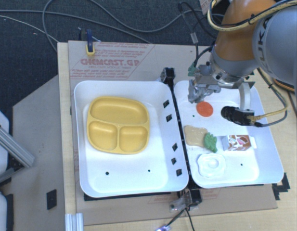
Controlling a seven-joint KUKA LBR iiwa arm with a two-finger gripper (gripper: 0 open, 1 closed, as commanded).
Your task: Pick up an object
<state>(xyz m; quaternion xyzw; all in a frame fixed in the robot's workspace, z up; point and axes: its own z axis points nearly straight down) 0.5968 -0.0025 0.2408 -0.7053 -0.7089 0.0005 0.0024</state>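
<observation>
While the gripper (198,96) hangs low over the far end of the right bin (268,143), just beside an orange-red disc (204,109), whether its pincer is spread or pressed together cannot be told from this slant; nothing shows between the tips. Right bin contents: the disc near the far end; a tan bread-like slice (194,134) toward the divider, touching a small green piece (210,142); a red-and-white packet (238,142) just right of the green piece; a white fried-egg shape (211,164) at the near end. Left bin (90,179) holds one yellow three-compartment plate (118,124), lying flat, its compartments bare. Both bins sit side by side on a cardboard sheet (114,61).
</observation>
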